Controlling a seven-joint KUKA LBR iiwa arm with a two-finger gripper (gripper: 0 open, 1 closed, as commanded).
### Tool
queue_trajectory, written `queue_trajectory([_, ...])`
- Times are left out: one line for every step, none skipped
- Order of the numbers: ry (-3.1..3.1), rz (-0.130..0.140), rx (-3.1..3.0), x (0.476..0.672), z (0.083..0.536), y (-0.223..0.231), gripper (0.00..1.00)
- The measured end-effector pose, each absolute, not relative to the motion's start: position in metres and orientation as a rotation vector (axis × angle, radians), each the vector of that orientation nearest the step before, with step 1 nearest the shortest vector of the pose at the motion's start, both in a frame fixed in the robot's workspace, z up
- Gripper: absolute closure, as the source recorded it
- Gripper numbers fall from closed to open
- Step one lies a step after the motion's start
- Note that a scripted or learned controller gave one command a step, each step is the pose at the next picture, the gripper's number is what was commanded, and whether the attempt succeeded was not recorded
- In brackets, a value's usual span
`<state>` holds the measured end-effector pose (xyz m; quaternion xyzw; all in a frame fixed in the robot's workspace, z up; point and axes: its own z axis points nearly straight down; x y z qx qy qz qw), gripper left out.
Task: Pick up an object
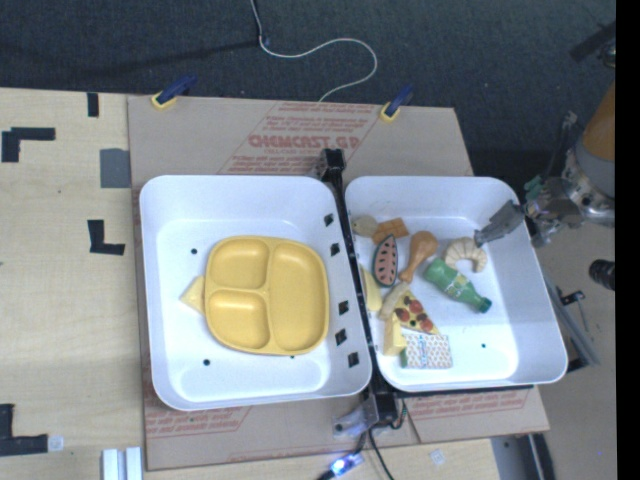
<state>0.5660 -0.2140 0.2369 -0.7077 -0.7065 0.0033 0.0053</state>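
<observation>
Hovering at right bin (530, 368) far edge: tool (497, 226), finger state unclear, just beside toy croissant (466, 255); green bottle (457, 285) nearby.

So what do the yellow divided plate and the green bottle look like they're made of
The yellow three-compartment plate in the left white bin looks like moulded plastic, matte to satin: uniform colour, soft rounded ridges, only faint sheen. The small green bottle in the right white bin also looks like plastic, probably a glossier toy piece, though it is too small to be sure.
</observation>
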Motion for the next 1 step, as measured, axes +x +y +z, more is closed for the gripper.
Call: queue_trajectory([-2.222,0.001,-2.220,0.5684,0.2430,-0.2139,0.00])
